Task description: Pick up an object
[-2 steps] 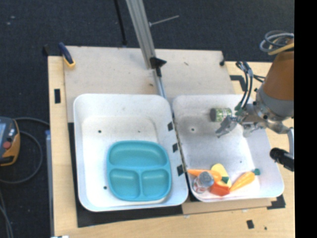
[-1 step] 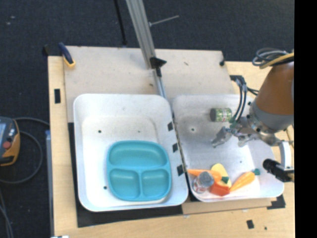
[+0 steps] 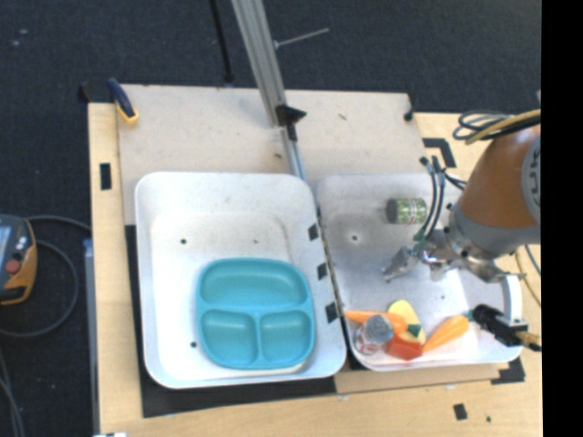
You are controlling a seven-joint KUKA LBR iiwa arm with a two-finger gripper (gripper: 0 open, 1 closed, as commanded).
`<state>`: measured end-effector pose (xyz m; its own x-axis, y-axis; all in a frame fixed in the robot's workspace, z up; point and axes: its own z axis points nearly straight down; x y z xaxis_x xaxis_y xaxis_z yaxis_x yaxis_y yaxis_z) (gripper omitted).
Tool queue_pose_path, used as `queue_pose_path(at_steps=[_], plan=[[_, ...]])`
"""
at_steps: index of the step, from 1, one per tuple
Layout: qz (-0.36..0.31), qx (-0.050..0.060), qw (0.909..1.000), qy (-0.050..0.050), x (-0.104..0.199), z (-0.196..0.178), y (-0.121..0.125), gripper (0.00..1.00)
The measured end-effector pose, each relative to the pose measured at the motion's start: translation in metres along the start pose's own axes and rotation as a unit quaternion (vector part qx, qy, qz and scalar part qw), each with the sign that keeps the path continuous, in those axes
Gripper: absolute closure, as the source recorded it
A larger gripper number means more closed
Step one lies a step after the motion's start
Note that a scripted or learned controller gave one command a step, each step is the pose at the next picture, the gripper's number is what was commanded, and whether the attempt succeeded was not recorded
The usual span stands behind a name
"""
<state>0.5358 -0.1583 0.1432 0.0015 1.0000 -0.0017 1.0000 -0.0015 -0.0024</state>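
1. Two shallow white bins are seen side by side on the counter (image 3: 228,135): the left bin (image 3: 164,208) and the right bin (image 3: 364,198).
2. A light blue divided tray (image 3: 257,312), with one long compartment and two smaller ones, lies in the lower part of the left bin.
3. The arm (image 3: 496,194), grey with an orange band, is seen reaching in from the right over the right bin.
4. The pincer (image 3: 401,264) is held low over the middle of the right bin, pointing left; whether its fingers are open or closed cannot be told, and nothing is seen between them.
5. A small green-labelled can (image 3: 406,210) lies on its side in the upper part of the right bin, above the pincer and apart from it.
6. A cluster of small objects is gathered along the near edge of the right bin: a yellow piece (image 3: 402,315), a red-and-grey item (image 3: 373,332) and an orange carrot-like piece (image 3: 447,332) just to the right.
7. This cluster lies below the pincer and is not touched by it.
8. A slanted metal rail (image 3: 260,48) rises from the counter behind the bins.
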Motion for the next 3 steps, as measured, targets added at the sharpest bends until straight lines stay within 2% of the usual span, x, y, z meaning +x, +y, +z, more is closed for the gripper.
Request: queue_pose_path(at_steps=[1,2,3], plan=[[0.001,-0.003,1.0000,0.000,0.000,-0.014,0.002,1.00],[-0.003,-0.005,1.0000,0.000,0.007,-0.071,-0.001,1.00],[-0.002,-0.003,1.0000,0.001,0.006,-0.077,0.000,1.00]])
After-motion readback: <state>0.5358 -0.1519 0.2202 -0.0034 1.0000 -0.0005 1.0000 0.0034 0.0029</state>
